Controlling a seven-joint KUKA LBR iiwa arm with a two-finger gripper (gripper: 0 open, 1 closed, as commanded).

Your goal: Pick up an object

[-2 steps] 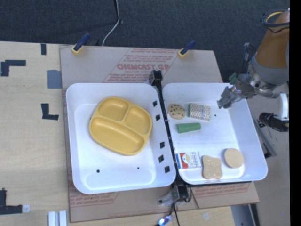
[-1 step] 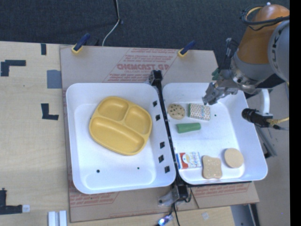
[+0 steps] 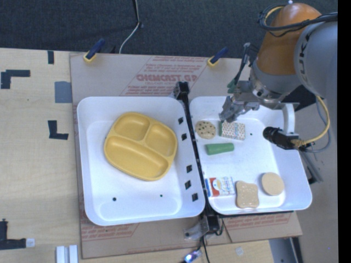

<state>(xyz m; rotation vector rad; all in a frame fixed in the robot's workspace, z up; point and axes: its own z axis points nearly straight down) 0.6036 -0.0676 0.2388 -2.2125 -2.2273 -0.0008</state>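
The arm [image 3: 299, 43] is reaching in over the right bin [image 3: 293, 201], its pincer [image 3: 230, 114] hanging at the bin's far side; whether the pincer is apart or together cannot be told from this slant. The left bin [image 3: 90, 201], well off to the pincer's left, is bearing a yellow divided plate [image 3: 141, 145]. Well toward the near rim from the pincer, a toast slice [image 3: 247, 194], a round biscuit [image 3: 272, 183] and a small carton [image 3: 220, 187] are lying close together. Just beneath the pincer a speckled packet [image 3: 234, 130] is lying, likely the object being tried for; just beside it are a cookie [image 3: 205, 129] and a green stick [image 3: 220, 148]. To do this well, the pincer should be centring over the packet and descending straight, keeping clear of both neighbours.
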